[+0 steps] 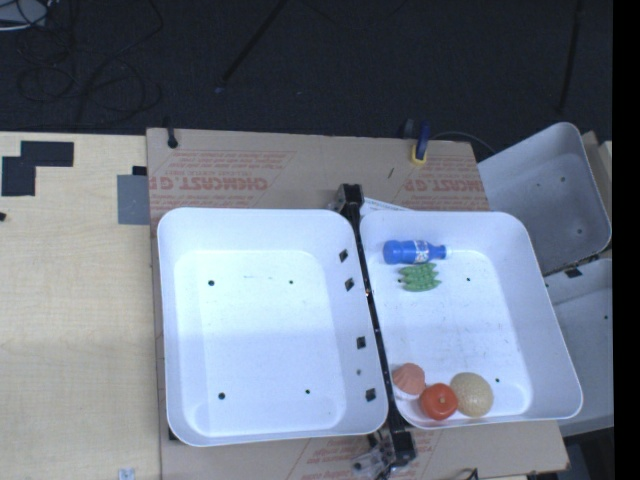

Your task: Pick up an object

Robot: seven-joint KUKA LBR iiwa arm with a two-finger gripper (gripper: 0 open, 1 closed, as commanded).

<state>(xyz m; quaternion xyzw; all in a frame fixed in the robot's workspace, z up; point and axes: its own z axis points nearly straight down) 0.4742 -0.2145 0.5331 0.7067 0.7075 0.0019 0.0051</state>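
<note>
Bottle [415, 252] lies over a green toy [420, 278] in the right bin [520, 308]; tomato [438, 401] sits at its near edge. Claw state: cannot tell.

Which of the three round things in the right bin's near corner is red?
The middle one, the red ball. The one to its left is pale pink and the one to its right is beige.

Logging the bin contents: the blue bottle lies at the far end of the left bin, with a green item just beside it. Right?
Not quite: the camera view shows the blue bottle at the far end of the right bin, not the left, with the green item just beside it.
</note>
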